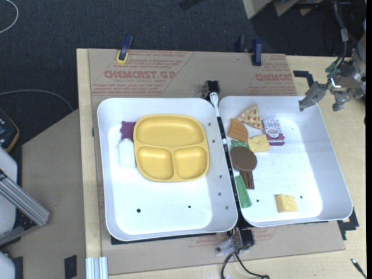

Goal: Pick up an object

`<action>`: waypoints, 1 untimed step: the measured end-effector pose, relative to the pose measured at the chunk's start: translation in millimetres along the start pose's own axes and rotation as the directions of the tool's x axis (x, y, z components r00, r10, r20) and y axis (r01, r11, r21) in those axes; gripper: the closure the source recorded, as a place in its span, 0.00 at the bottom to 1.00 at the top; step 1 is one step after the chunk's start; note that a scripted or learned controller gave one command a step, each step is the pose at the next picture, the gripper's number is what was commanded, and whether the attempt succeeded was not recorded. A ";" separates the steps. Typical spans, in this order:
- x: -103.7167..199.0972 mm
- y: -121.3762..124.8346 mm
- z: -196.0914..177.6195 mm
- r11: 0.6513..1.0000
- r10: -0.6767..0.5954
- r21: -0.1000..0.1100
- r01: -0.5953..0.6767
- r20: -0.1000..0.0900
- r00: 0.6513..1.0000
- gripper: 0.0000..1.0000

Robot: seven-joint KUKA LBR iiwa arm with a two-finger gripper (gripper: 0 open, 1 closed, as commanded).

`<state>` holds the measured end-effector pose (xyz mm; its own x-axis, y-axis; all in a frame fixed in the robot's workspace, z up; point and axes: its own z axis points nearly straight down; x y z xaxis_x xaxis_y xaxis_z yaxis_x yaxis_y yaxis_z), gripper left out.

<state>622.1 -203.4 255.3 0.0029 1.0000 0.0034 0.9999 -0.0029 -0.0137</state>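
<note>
Cardboard bench sheet [174, 68], printed "CHEMCAST GP". Your gripper [325, 95]: fingers spread, nothing between them, over right bin [325, 156] far corner. Toy food left of it: pizza slice [251, 117], cheese cube [285, 203] nearer you.

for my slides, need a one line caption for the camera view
Pincer hovers at the right white bin's far corner; yellow three-compartment plastic tray sits in the left white bin.
</note>
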 end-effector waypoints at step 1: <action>0.5 2.3 -7.9 1.000 -0.003 -0.013 0.003 0.003 1.000 0.00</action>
<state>624.5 -202.9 263.1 -0.0002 1.0000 0.0001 1.0000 0.0002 -0.0005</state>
